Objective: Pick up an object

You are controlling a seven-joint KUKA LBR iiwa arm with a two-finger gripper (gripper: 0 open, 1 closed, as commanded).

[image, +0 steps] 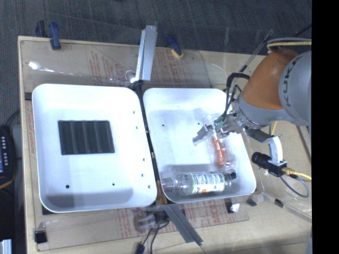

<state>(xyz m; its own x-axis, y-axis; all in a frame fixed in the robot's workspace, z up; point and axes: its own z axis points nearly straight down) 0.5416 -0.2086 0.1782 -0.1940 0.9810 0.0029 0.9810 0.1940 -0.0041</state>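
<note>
Hand (207,133) of the grey arm with the orange band (270,83) sits low over the right shallow white bin (175,97), near its middle right. Metal fingers point toward the bin's left; whether they are apart or together, cannot tell. Nothing visibly between them.

Clear plastic bottle with a white label and dark cap (198,182) lies on its side along the near wall of the right bin. Long axis runs left to right, roughly parallel to that wall; cap end points right.

Small orange object in a clear wrapper (220,151) lies just below and right of the hand, long axis running near to far, slightly tilted. Its lower end sits close to the bottle's cap end. Contact with the hand not clear.

Left shallow white bin (47,142) holds a dark ribbed rectangular pad (86,137), flat, well apart from the hand. Both bins rest on the table (79,62).
</note>
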